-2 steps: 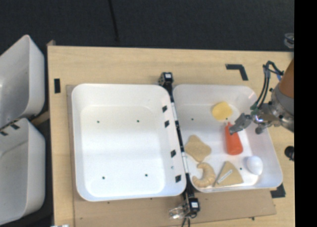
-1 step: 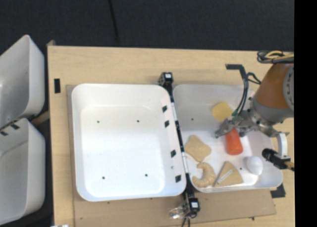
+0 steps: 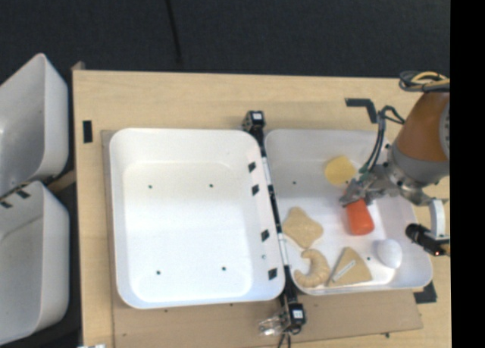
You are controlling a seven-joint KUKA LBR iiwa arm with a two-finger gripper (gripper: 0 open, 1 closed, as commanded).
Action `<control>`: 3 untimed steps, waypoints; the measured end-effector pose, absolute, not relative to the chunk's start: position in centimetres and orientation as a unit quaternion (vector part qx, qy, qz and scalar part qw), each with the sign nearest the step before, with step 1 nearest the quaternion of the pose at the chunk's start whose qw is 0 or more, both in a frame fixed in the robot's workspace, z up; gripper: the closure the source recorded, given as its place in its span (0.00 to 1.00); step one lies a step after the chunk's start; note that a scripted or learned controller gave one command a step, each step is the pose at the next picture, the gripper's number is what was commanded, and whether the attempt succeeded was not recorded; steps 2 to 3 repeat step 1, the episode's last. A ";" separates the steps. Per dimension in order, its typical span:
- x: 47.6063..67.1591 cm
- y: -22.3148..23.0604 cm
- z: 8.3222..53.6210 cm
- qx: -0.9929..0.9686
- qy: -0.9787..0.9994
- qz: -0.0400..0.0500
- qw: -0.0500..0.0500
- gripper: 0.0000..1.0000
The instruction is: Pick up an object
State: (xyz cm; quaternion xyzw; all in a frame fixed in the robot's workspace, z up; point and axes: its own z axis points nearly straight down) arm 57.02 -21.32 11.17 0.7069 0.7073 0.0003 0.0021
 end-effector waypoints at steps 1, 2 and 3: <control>62.9 -12.7 10.1 0.704 0.710 0.002 0.001 1.00; 62.9 -12.7 10.1 0.704 0.710 0.002 0.001 1.00; 62.9 -12.7 10.1 0.704 0.710 0.002 0.001 1.00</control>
